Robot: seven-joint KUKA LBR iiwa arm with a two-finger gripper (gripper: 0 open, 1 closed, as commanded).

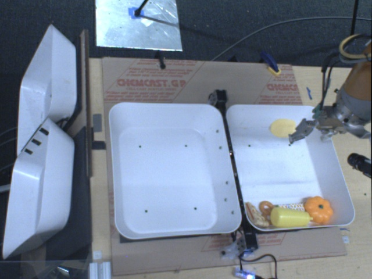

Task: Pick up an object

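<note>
Gripper (297, 133) of the grey KUKA arm (354, 103) is hovering over the right bin (279, 173), its tip sitting just beside a pale yellow, flattish oval object (282, 127) near that bin's far wall. Whether the jaws are spread or pressed together cannot be told from this angle, and nothing is showing between them.

Judging by position, the oval piece is the likeliest target. A clean pick is probably calling for the tool to be centred over the oval rather than off its edge, then lowered straight down until the jaws are straddling it; a thing this low is likely leaving little to bite on, so a shallow or offset descent is risking a push instead of a grasp. The bin's far wall, close behind the oval, is limiting room on that side.

Along the right bin's near wall, well apart from the gripper, a small cluster is lying: an orange toy pumpkin (318, 208), a yellow cylinder-like block (289, 217) touching it, and a tan ring-shaped piece (267, 207) with other small bits too blurred to name. None is standing in the way. The left bin (168, 167) is sitting beside the right bin, with a dark divider (231, 167) running between them.
</note>
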